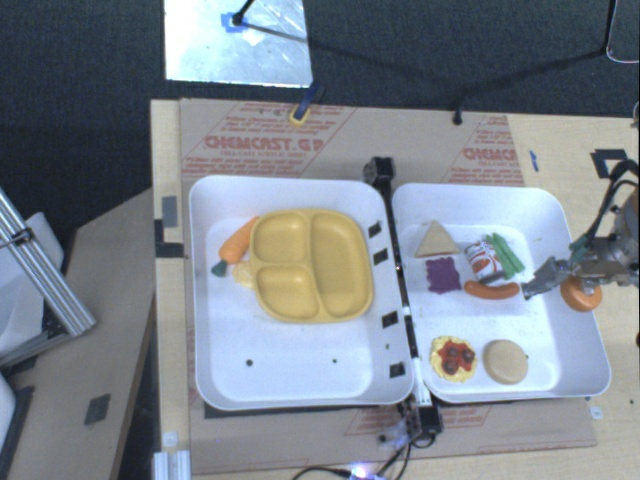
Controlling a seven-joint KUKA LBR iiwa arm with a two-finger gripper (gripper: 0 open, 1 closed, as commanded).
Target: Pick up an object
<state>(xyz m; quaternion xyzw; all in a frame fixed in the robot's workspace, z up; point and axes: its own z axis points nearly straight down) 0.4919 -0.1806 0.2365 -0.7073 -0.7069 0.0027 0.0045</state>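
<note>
Red sausage (491, 290) lies just beside the hand (532, 286), whose opening I cannot tell.

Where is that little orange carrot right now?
The carrot lies in the left bin, at its far-left side, leaning against the upper-left edge of the yellow divided plate.

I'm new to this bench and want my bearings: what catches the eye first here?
The yellow divided plate in the left bin stands out most, with a carrot at its upper left edge. The right bin holds a scatter of small toy foods, among them a red sausage and a small pizza. The gripper reaches in over the right bin's right side, near the sausage.
</note>
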